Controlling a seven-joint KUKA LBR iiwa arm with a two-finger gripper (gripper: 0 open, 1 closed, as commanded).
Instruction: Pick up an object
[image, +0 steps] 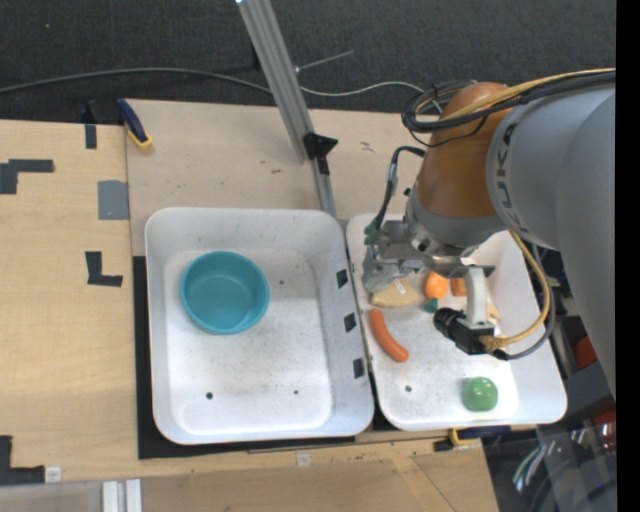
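Your gripper (388, 272) hangs low over the upper left part of the right bin (525, 405), and you cannot tell how it is set. Directly under it, touching or nearly so, lies a pale yellowish piece (394, 296), its shape unclear. Just below that piece lies an orange sausage-like toy (387, 335), long axis slanting down and right. A green ball (480, 394) sits well apart, toward the bin's lower right.
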